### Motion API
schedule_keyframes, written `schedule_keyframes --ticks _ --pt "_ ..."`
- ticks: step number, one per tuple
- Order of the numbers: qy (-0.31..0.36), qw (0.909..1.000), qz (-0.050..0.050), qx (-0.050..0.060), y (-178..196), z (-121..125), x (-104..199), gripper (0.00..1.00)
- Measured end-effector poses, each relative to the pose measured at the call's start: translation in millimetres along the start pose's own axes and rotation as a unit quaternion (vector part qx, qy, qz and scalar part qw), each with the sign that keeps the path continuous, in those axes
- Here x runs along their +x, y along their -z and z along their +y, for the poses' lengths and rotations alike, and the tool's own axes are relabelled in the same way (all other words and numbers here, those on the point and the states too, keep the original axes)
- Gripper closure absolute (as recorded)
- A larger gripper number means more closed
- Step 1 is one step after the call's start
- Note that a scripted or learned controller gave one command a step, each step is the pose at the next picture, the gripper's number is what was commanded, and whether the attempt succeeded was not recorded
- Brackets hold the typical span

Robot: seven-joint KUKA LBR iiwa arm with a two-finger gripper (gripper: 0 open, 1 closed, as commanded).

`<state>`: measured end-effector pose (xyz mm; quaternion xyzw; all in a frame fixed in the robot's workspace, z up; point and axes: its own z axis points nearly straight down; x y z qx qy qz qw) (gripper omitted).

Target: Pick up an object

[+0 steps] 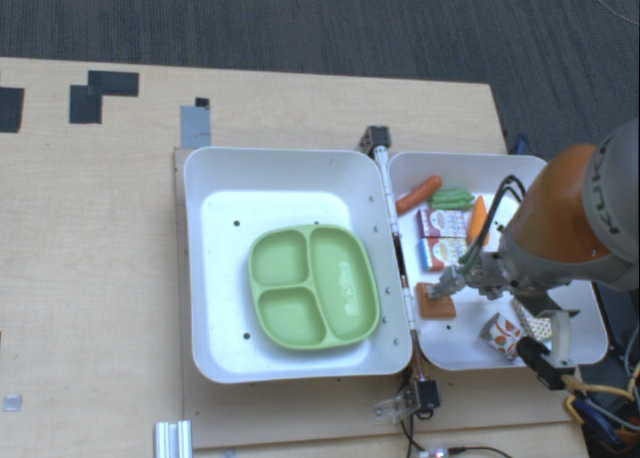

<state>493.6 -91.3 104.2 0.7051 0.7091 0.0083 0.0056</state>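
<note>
Two white bins sit on the wooden bench (100,266) — the gripper (447,284), its grip unreadable from here, hangs over the orange-brown block (436,304) in the right bin (590,331) — nothing looks lifted yet.

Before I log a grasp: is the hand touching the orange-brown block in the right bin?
Cannot tell. In the camera view the hand overlaps the orange-brown block from above, so neither contact nor a gap shows plainly.

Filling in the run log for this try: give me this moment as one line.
arm: over right bin | gripper: low, above orange-brown block | grasp: none seen | green plate: left bin
</note>
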Motion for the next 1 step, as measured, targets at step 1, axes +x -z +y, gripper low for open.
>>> schedule_keyframes --ticks 1 --pt "0.001 1.0 0.001 -0.001 10.7 1.5 1.6 1.0"
